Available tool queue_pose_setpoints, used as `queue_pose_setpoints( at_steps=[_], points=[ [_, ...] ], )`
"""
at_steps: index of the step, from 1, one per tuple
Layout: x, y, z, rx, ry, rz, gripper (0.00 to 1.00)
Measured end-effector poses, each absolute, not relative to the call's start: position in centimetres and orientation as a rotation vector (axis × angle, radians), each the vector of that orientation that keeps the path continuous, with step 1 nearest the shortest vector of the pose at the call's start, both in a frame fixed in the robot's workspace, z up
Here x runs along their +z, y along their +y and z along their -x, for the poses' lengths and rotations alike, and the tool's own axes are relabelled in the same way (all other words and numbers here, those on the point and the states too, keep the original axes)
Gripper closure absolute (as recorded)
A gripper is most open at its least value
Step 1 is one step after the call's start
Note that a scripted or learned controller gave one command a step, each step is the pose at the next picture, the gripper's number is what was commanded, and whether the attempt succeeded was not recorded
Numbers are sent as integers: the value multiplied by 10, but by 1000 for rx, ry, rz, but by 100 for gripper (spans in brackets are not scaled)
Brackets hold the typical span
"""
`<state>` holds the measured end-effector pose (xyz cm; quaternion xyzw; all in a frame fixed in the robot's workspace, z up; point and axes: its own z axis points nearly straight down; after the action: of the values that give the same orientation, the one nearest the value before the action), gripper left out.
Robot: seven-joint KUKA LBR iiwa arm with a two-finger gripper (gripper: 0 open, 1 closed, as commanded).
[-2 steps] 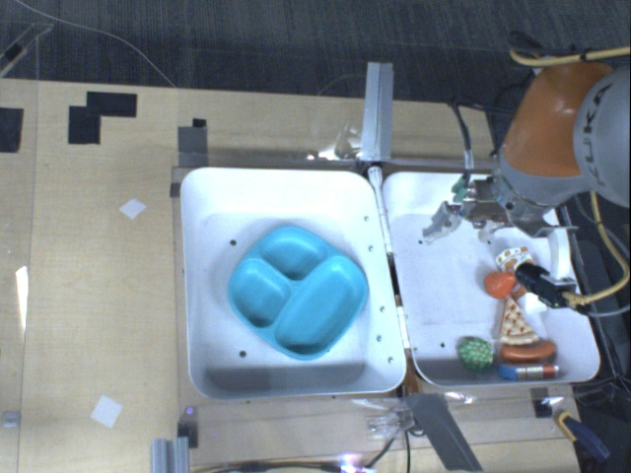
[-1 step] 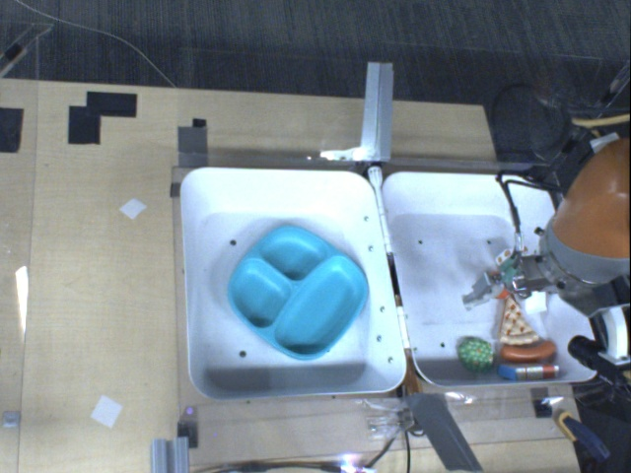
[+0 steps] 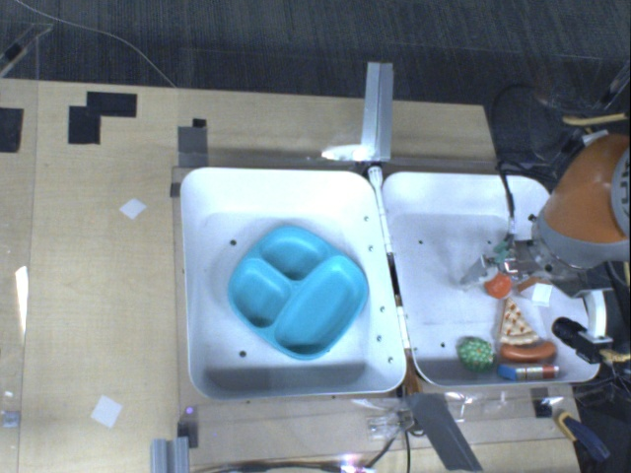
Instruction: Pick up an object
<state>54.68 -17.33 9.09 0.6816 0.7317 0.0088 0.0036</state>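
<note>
My gripper (image 3: 496, 264) is low inside the right bin (image 3: 434, 215), on its right side, with the grey arm and its orange band (image 3: 588, 205) coming in from the right. A small orange-red object (image 3: 499, 286) lies directly under the gripper's tip, touching or nearly touching it. Whether it is gripped is not visible. Just below it lies a toy pizza slice (image 3: 514, 325). A green textured ball (image 3: 476, 353) and a red and orange stick-shaped toy (image 3: 528, 371) rest along the bin's front wall.
The left bin (image 3: 207, 264) holds a light blue divided plate (image 3: 298, 290) in its middle. A metal post (image 3: 379, 111) stands behind the wall between the bins. Cables and clamps (image 3: 582, 341) sit at the right bin's right edge.
</note>
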Motion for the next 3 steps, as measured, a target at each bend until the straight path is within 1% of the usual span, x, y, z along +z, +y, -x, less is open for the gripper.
queue_pose_setpoints(
  at_steps=[1, 2, 3],
  points=[
    [101, -178, -547, 22, 2285, -2136, 100],
    [91, -187, -569, 33, 2176, -2286, 100],
    [98, -160, -541, 4, 2061, -2369, 100]
  ],
)
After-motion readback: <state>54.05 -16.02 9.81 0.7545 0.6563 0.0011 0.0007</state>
